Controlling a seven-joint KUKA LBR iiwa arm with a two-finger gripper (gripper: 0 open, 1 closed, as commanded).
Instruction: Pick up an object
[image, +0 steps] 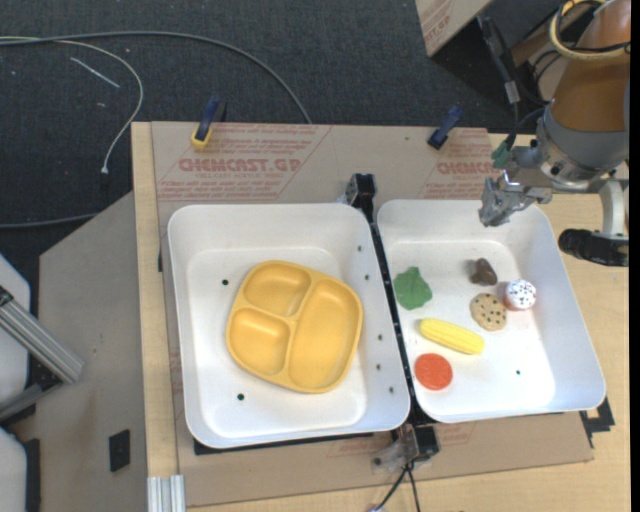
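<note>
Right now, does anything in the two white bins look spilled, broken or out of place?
Nothing stands out. The yellow divided plastic plate lies flat in the left bin. The small toy foods, among them a yellow corn cob, lie apart in the right bin.

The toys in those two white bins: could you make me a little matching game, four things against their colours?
Things:
1. divided plate
2. corn cob
3. leafy piece
4. round slice

Colours:
A. green
B. orange-red
C. bright yellow, in the right bin
D. mustard yellow, in the left bin

Pairs: 1-D, 2-C, 3-A, 4-B
</note>
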